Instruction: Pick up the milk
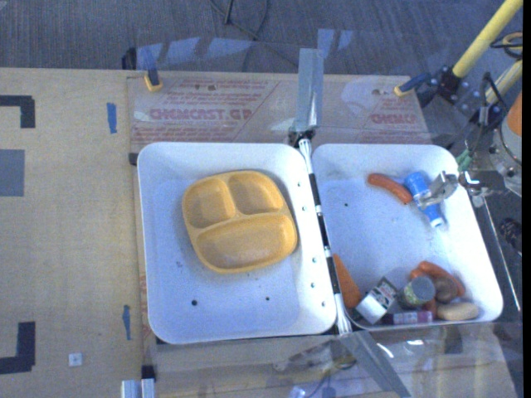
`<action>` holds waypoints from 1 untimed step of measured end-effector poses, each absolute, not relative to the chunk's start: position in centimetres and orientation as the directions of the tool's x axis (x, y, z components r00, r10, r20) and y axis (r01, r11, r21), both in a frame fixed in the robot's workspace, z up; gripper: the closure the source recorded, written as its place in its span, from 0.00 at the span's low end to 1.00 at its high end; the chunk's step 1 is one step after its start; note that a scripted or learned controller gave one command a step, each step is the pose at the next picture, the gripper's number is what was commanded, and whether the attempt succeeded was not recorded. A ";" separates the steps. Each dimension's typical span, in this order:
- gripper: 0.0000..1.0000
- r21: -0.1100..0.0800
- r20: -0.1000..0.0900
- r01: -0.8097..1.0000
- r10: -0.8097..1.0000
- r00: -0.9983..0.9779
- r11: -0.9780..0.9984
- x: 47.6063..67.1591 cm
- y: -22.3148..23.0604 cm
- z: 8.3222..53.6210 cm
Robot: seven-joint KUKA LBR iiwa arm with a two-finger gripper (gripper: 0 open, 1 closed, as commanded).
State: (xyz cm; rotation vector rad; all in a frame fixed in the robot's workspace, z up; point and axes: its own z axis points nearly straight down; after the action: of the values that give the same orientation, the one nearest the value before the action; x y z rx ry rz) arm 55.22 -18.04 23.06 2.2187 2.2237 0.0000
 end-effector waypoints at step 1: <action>0.00 -0.001 0.001 0.995 0.995 -0.103 0.103 50.6 -9.7 13.7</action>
State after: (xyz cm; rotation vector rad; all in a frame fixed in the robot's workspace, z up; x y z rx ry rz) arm 50.63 -9.65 13.66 2.1051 2.3333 0.0003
